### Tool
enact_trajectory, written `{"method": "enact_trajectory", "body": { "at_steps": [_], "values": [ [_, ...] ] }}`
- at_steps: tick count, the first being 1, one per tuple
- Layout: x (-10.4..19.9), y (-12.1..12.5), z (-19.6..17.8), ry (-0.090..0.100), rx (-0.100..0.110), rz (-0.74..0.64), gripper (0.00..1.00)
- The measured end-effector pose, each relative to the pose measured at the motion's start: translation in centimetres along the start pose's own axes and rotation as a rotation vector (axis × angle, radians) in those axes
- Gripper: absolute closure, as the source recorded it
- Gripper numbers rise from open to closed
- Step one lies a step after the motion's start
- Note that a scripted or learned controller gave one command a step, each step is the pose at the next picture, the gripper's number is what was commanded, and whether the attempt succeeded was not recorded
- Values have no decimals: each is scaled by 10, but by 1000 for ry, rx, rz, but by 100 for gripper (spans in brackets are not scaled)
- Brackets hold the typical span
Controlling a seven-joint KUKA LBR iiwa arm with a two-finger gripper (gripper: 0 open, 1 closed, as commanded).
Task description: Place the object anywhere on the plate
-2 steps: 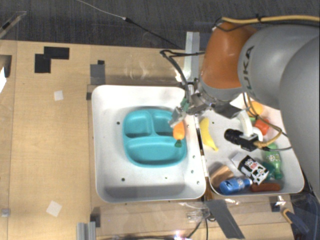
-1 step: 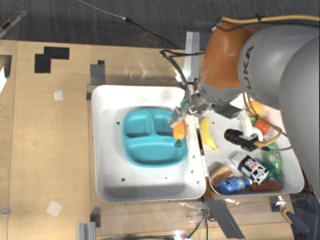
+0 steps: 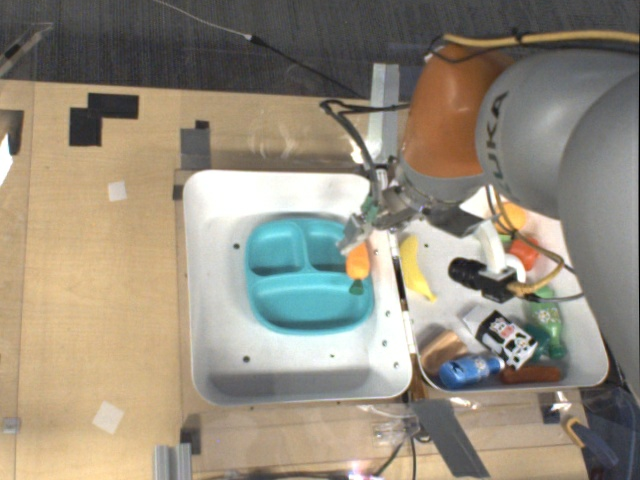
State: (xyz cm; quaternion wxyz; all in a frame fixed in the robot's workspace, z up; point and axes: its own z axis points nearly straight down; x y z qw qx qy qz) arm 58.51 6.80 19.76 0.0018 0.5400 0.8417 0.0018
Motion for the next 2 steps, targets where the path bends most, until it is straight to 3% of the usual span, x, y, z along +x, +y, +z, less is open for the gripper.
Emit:
{"method": "enact_trajectory", "body": {
  "at_steps": [2],
  "values": [
    [0,0,0,0,0,0,0]
  ]
}}
